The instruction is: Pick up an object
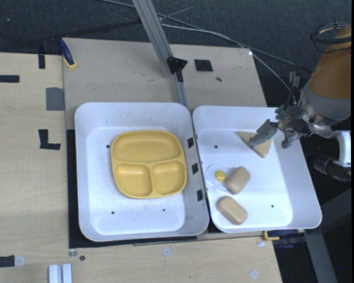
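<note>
The gripper (277, 133) stands over the upper right part of the right bin (295, 181), its two fingers spread apart and holding nothing — one finger (263, 135) reaches down-left, the other (288, 138) sits toward the bin's right wall. The nearest candidate is the tan wedge (256, 144), which lies just beside and partly under the left finger; whether finger and wedge touch cannot be told. The wedge's long axis runs from upper left to lower right, roughly across the line between the fingers, so a short shift to the left would likely be needed to straddle it. Three other objects lie further down and to the left: a small yellow piece (220, 175), a tan oblong block (238, 180) just beside it, and a second tan oblong block (232, 210) near the bin's lower edge. All rest on the flat white floor of the bin, with free space around the wedge on its lower side. The left bin (94, 175) carries a yellow divided tray (148, 163) — well apart from the gripper. The bin's upper wall lies near the wedge, which may limit approach from that side.
</note>
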